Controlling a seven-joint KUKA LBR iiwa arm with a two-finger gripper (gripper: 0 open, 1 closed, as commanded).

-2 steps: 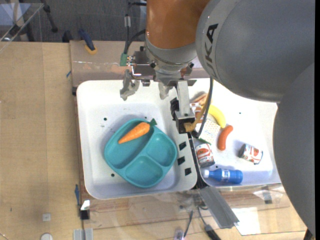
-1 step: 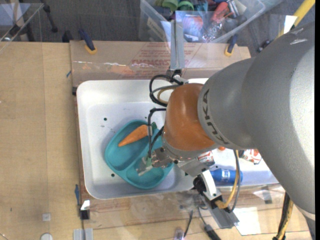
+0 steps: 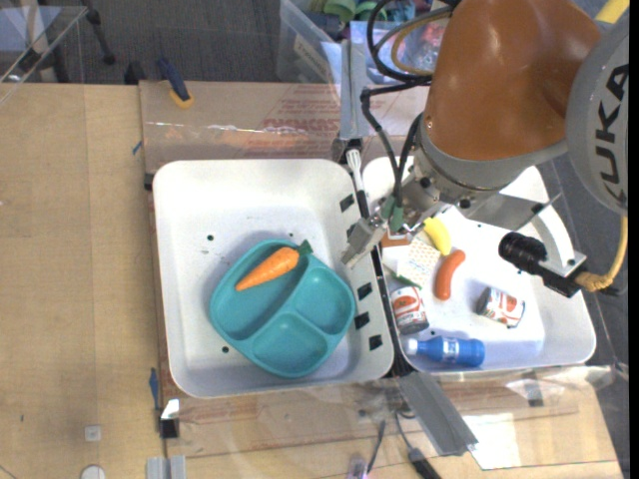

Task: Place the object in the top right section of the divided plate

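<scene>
You saw the carrot (image 3: 268, 267) lying in the upper section of the teal divided plate (image 3: 300, 342) in the left bin (image 3: 190, 198). Your gripper (image 3: 384, 226) hovered over the bins' shared edge; its grip you could not tell.

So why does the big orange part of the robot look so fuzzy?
In the camera view, the orange band sits close to the lens, so it blurs and shows a soft sheen; the carrot on the teal divided plate looks sharper, and the plate casts a faint shadow on the left bin.

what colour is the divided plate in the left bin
Teal, a blue-green; the divided plate shows plainly in the camera view, with an orange carrot lying in it.
</scene>
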